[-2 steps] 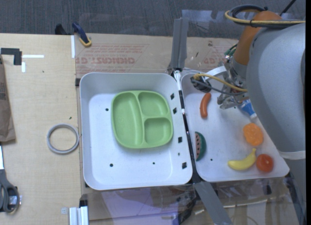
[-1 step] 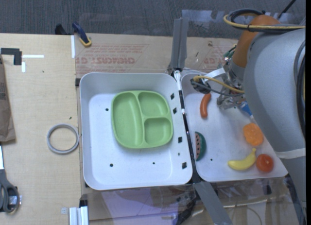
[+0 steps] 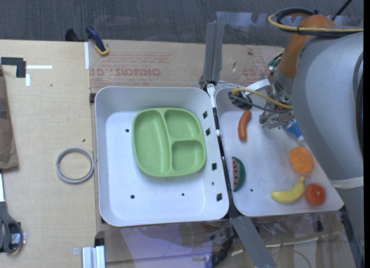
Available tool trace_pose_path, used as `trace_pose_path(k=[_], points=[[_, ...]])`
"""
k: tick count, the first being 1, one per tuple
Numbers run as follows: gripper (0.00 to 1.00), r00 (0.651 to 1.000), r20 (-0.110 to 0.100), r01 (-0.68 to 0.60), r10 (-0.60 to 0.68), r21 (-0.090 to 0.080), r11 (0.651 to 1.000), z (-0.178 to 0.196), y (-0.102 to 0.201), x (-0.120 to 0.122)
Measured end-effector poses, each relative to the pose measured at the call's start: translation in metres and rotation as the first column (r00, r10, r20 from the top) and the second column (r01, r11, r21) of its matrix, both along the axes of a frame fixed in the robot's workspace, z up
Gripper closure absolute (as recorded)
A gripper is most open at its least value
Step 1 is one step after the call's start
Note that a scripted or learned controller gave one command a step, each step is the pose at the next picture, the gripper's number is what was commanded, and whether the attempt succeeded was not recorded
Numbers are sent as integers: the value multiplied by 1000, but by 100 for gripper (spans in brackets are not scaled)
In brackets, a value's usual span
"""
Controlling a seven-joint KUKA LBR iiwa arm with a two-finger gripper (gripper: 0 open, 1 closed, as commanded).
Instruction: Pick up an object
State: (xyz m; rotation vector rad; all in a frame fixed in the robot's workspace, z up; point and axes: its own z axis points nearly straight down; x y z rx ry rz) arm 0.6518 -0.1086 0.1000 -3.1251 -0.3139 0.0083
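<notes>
Fingers [image 3: 270,118] beside slim orange-red sausage [image 3: 244,126], right bin [image 3: 260,203]

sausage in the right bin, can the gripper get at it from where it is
Probably yes. The sausage lies alone on the bin floor, nothing on or against it, and the gripper sits just beside it.

In the left bin [image 3: 110,162], the green divided plate [image 3: 169,142] takes the middle and upper part; a bare band of floor stays open along the lower and left sides. In the right bin [image 3: 263,197], the grey arm [image 3: 332,105] covers the upper right. The sausage [image 3: 244,126], orange piece [image 3: 301,160], banana [image 3: 288,193], tomato [image 3: 315,194] and watermelon slice [image 3: 237,173] ring a free patch at the centre.
</notes>
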Motion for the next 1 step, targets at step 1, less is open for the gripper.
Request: trace_pose_path(k=[1], points=[[100, 1000, 3, -14, 14, 0, 1000, 10, 11, 0]])
